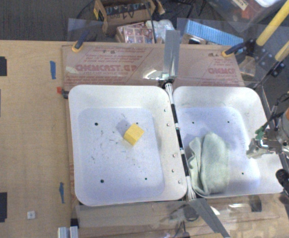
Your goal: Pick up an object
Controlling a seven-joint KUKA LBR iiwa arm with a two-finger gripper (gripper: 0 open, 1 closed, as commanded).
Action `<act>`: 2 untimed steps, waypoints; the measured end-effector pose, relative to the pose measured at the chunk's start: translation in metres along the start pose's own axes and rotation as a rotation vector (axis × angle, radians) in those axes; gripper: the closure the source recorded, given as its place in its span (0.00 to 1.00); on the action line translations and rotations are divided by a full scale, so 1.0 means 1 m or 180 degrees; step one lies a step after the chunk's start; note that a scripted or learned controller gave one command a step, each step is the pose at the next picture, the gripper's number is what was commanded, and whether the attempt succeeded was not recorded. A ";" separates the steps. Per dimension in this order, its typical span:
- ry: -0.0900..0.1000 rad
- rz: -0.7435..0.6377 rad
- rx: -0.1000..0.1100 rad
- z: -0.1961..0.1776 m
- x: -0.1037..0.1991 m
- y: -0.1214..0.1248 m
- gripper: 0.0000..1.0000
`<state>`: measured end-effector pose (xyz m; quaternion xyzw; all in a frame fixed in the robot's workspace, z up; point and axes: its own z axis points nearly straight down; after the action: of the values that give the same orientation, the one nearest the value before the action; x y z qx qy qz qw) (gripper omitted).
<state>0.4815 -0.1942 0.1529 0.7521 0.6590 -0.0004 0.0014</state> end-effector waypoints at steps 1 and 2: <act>0.0002 0.1992 0.0016 -0.006 -0.011 -0.001 1.00; -0.0001 0.3766 0.0019 -0.054 0.008 0.084 1.00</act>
<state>0.5656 -0.1976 0.2072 0.9918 0.1277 -0.0015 -0.0007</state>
